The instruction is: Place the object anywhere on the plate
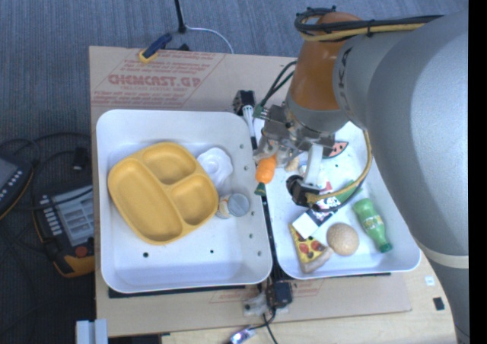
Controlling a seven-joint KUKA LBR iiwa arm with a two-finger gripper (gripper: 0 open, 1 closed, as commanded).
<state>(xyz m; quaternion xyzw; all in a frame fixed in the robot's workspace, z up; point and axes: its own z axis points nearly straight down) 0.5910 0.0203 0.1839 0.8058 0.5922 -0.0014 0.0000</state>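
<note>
A yellow divided plate [161, 190] lies in the left bin [122, 266], towards its left side. My gripper [278, 157] hangs over the wall between the two bins. It is shut on a small orange toy carrot [265, 170], whose green tip points down over the divider. The carrot is to the right of the plate, about a plate's width from its middle.
Beside the plate's right edge lie a clear white cup [215, 162], a grey disc [239, 204] and a small beige piece [224, 208]. The right bin [403, 257] holds a pizza slice [310, 248], a brown roll [343, 238], a green bottle [371, 223] and a watermelon slice [335, 149].
</note>
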